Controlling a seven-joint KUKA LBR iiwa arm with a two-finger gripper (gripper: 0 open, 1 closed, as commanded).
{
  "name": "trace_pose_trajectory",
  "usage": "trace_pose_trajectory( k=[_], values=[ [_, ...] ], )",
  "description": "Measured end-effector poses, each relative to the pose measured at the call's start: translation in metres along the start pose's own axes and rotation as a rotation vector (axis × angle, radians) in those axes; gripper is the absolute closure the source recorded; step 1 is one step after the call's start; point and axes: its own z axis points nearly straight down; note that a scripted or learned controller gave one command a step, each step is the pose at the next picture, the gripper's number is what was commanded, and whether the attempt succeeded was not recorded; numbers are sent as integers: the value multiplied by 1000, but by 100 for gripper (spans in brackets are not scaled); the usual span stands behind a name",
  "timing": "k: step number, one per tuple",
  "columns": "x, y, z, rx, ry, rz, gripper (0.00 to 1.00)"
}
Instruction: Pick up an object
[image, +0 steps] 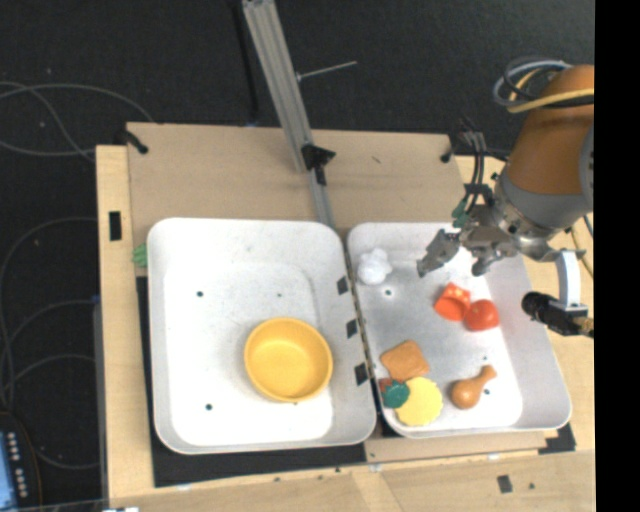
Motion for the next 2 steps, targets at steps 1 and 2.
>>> trace_pose_trajectory(
  k=[1,2],
  values=[
    [-9,0,61,6,-1,0,0],
    [-8,-2,104,5,-1,0,0]
  ],
)
